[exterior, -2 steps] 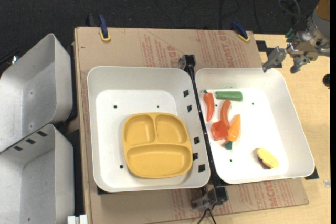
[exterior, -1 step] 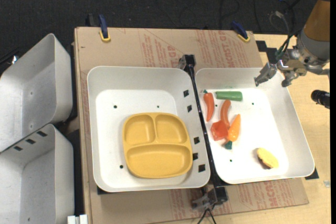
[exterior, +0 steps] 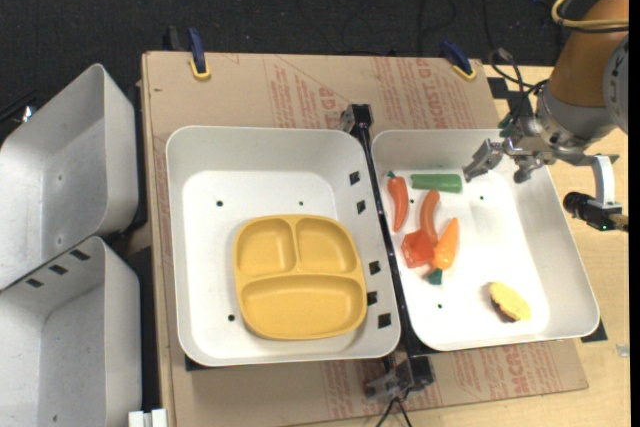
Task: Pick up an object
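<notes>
The right bin [exterior: 560, 245] holds a green block [exterior: 436, 182] near its back, two red-orange pepper-like pieces [exterior: 398, 202] [exterior: 424, 227], an orange carrot-like piece [exterior: 446, 244] and a yellow lump [exterior: 509, 301] at the front right. My gripper [exterior: 501, 160] hangs over the back right of that bin, right of the green block and apart from it. Its two fingers are spread open with nothing between them.
The left bin [exterior: 200, 175] bears a yellow divided tray [exterior: 298, 276]. Two more white bins [exterior: 60, 215] stand tilted off the bench at the left. The arm's grey body and orange band [exterior: 590, 65] come in from the right. Clamps sit between the bins.
</notes>
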`<state>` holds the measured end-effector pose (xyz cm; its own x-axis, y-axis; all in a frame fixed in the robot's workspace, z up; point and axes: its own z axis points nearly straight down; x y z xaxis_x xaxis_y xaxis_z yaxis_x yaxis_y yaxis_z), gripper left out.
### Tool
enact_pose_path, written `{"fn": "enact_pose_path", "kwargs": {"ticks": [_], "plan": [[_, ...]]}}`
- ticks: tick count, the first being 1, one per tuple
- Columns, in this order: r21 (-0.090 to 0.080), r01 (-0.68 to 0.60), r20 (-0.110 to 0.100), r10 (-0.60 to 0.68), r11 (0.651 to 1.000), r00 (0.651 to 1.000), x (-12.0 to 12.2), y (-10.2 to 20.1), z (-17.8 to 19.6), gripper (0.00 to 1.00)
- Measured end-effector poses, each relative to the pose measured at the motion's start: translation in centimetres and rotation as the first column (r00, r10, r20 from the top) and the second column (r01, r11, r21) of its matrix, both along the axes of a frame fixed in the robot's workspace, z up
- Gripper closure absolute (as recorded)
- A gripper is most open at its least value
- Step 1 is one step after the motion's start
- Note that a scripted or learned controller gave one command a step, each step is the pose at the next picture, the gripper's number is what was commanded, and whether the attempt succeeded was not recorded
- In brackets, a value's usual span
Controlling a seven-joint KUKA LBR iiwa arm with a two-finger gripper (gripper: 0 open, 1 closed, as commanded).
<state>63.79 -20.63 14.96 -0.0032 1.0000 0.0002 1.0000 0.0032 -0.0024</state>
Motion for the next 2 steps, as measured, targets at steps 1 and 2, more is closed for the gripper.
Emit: {"fn": "enact_pose_path", "kwargs": {"ticks": [1,2], "plan": [[0.0,0.0,0.0,0.0,1.0,1.0,0.0,0.1,-5.3,0.0],[-0.002,-0.001,0.006,0.001,1.0,1.0,0.1,0.1,-3.9,1.0]]}}
